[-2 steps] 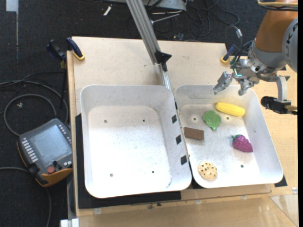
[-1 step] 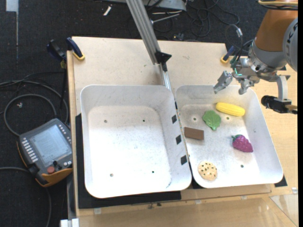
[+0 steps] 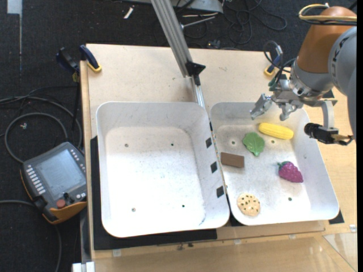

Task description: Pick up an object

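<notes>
Right now we have our gripper (image 3: 274, 107) hanging over the far end of the right bin (image 3: 323, 174), just beyond the corn (image 3: 276, 131), with its two fingers spread and nothing between them. All five candidate objects lie in that bin: the corn nearest the gripper, a green leafy piece (image 3: 254, 143) just beside the corn, a brown block (image 3: 232, 160) near the wall between the bins, purple grapes (image 3: 290, 171) toward the near right, and a cookie (image 3: 248, 204) at the near end. The left bin (image 3: 108, 169) sits beside it on the counter (image 3: 142, 67).

As we judge it, the corn is the natural pick, since it lies closest. We should centre over its middle and turn the wrist so the fingers close across its narrow width, not along its length, then drop straight down. The leafy piece lies close to one end, so we want to keep the fingers toward the corn's middle and away from that neighbour.

The corn looks like smooth moulded plastic, long and rounded, so it may roll or squirt out of a shallow grip; a low, deep close should suit it. The grapes are lumpy, the block flat with square edges, the cookie a thin speckled disc that would be hard to get under. The bin floor is glossy white, lightly scuffed, with sloping walls.
</notes>
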You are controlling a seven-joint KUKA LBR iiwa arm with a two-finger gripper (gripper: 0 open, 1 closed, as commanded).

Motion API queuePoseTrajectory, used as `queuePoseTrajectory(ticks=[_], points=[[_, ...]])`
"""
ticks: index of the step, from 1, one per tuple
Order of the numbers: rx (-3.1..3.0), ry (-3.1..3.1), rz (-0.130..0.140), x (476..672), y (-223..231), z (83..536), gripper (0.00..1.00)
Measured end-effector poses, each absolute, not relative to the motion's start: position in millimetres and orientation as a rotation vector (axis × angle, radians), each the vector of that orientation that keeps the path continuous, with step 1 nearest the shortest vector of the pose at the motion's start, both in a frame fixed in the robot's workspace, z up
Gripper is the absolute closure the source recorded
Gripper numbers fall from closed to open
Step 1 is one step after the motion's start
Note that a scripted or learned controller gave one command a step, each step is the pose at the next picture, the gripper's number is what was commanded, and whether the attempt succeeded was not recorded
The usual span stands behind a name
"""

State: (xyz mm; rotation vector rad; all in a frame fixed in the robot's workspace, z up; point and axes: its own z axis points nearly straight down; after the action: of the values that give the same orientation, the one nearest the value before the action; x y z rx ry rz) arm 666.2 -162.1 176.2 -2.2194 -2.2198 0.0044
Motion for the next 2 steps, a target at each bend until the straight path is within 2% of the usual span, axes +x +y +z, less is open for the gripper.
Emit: queuePoseTrajectory(ticks=[1,2], points=[[-2.225,-2.224,-0.001,662.0,-165.9,119.7,0.00],[-2.235,-2.240,-0.008,667.8,-169.7,106.0,0.00]])
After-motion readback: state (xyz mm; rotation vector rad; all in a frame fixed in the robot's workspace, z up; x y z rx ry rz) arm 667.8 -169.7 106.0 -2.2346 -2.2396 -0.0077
